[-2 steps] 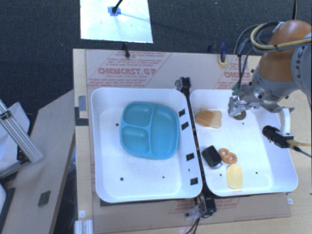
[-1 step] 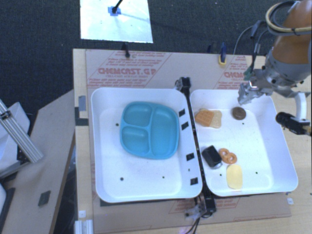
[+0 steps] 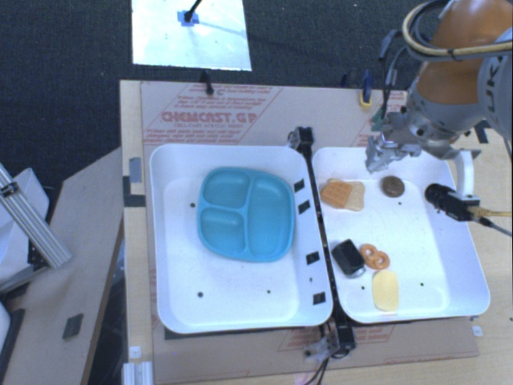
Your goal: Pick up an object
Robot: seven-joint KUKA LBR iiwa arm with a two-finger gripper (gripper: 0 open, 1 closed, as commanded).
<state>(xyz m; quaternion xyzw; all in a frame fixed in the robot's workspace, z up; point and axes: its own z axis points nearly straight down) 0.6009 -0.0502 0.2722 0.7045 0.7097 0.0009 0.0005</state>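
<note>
You are looking at a right bin (image 3: 461, 255) holding the pickable items: a toast-like orange slab (image 3: 343, 195) is lying near the divider, a small brown disc (image 3: 393, 187) is sitting just to its right, and nearer the front a black block (image 3: 349, 257) is resting just beside an orange pretzel-shaped piece (image 3: 374, 257), with a pale yellow oblong piece (image 3: 385, 290) just below them. The gripper (image 3: 380, 160) is hanging over the bin's far edge, above the gap between slab and disc; nothing is showing between its tips, and you cannot tell how wide they stand. The left bin (image 3: 172, 295) is carrying a blue divided plate (image 3: 244, 213).
</note>
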